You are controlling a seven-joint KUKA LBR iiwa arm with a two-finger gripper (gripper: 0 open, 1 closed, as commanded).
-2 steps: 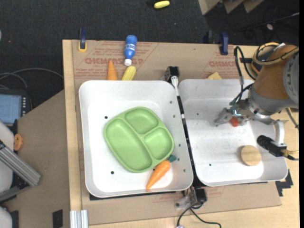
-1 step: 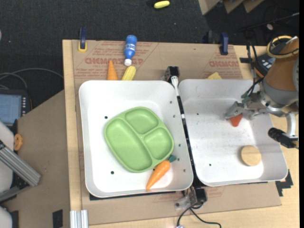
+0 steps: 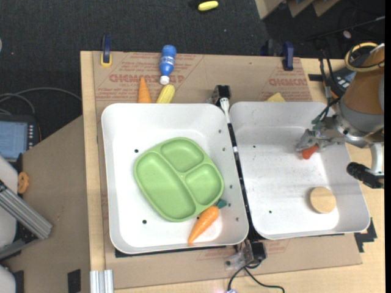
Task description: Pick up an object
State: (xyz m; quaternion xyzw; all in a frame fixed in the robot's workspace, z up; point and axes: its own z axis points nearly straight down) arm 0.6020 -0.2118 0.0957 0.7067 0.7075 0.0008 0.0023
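Note:
My gripper [image 3: 307, 144] hangs low over the upper right part of the right bin [image 3: 275, 163], on the grey arm with its orange band [image 3: 366, 90]. A small red object [image 3: 308, 154] sits right at the gripper's tip, touching or nearly touching it; whether it is held or lying on the bin floor I cannot tell. A round tan wooden disc [image 3: 321, 199] lies in the same bin, nearer the front right. In the left bin [image 3: 122, 133] a green divided plate [image 3: 178, 179] rests in the middle, with an orange carrot [image 3: 203, 223] at its front right edge.
Behind the left bin on the bench lie a blue and white bottle [image 3: 167, 63], a second carrot [image 3: 143, 91] and a yellow corn piece [image 3: 165, 93]. A black strip [image 3: 235, 157] runs between the bins. A yellow item [image 3: 208, 5] lies on the dark floor.

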